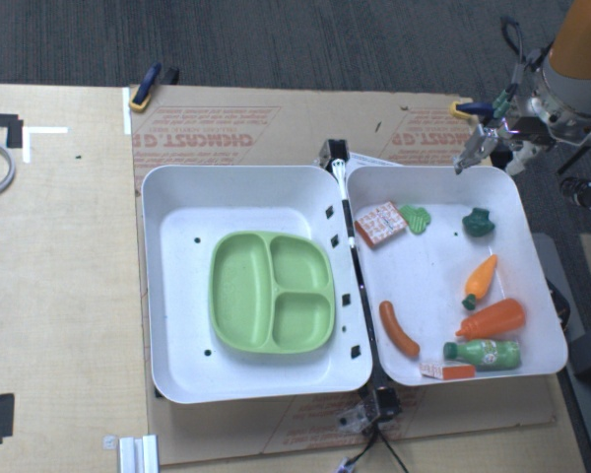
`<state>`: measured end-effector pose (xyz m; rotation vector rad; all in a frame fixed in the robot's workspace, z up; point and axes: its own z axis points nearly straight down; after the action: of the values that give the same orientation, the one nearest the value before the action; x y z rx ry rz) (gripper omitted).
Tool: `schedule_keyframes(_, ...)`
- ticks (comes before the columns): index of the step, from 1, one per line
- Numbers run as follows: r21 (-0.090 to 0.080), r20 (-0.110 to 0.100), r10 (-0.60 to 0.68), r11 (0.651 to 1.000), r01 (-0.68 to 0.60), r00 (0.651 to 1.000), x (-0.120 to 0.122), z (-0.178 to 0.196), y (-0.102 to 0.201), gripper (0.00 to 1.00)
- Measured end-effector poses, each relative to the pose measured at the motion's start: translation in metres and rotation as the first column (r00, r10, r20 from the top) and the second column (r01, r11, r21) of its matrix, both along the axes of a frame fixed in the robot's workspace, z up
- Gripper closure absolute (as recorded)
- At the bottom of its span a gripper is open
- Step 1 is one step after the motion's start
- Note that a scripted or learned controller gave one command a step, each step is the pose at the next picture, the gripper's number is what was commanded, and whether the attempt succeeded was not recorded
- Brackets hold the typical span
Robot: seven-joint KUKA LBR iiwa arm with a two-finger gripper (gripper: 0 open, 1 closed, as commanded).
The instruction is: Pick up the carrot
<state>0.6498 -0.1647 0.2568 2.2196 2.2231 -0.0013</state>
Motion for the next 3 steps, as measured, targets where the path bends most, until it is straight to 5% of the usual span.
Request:
schedule_keyframes(1, 0.0, 0.0, -0.144, 0.99, 0.144, 0.99, -0.078, -0.054, -0.058, 0.0)
schedule_keyframes(2, 0.001, 0.0, -0.144, 0.99, 0.144, 0.99, -0.096, -0.165, -0.036, 0.0)
schedule_keyframes(3, 0.0, 0.001, -0.146, 0.989, 0.146, 0.989, -0.096, -0.155, -0.037, 1.0)
